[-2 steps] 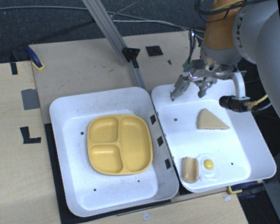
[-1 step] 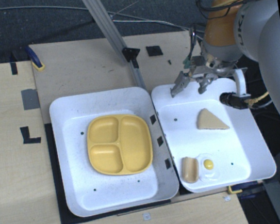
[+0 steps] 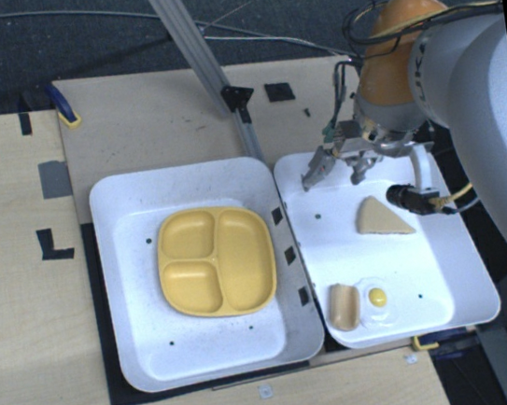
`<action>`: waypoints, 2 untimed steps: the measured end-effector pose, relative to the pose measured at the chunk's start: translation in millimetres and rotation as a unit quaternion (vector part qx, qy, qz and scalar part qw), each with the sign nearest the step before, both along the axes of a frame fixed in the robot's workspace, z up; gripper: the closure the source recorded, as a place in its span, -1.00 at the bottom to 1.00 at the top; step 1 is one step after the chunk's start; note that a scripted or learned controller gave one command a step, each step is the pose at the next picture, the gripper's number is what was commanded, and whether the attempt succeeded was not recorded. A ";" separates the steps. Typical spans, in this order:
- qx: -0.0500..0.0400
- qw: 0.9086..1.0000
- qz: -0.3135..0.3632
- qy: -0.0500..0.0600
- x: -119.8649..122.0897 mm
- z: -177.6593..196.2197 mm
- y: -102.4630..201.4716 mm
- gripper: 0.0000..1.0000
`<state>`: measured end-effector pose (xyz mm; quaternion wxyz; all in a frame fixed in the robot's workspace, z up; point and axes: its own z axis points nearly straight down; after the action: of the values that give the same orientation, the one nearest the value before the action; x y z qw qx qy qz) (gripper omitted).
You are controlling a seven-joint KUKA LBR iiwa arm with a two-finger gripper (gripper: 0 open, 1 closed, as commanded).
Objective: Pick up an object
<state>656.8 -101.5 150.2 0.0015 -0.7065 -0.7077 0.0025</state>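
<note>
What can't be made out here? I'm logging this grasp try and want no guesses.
- Pincer: fingers small and blurred in the camera view; nothing shows between them.
- Fried egg: white blends into the right bin, so its outline is unclear.
- Bread roll: too small to identify surely.
- Arm: cut off by the right edge.

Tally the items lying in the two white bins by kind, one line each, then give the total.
Yellow divided plate: 1
Tan wedge: 1
Tan bread roll: 1
Fried egg: 1
Total: 4
</note>
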 end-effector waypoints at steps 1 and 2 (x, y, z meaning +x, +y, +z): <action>0.000 1.000 0.000 0.000 -2.8 -44.1 2.4 -1.00; 0.000 1.000 0.000 -0.003 -2.3 -65.3 3.0 -1.00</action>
<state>654.5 -98.5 84.9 -0.0007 -0.7063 -0.7080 0.0010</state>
